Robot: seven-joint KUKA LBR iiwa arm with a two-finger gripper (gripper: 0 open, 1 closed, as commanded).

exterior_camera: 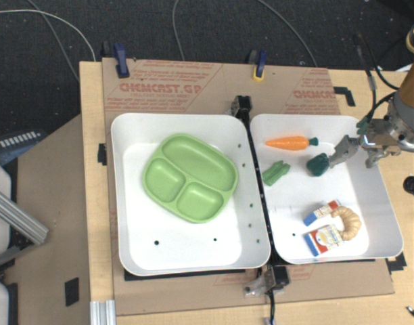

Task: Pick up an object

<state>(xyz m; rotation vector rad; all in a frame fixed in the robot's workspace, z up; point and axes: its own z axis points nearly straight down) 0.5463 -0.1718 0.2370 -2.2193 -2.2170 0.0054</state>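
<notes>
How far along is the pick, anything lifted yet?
Done: the hand has reached over the right bin. In hand: nothing visibly held; one finger is beside the dark green object. Left: grasp and lift; carrot and croissant lie untouched.

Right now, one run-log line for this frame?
phase: reach | gripper: over right bin, nothing visibly held | nearest: dark green toy | also: carrot, croissant | left bin: green divided plate

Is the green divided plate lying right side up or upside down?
Right side up: the green divided plate in the left bin shows three hollow compartments facing upward.
</notes>
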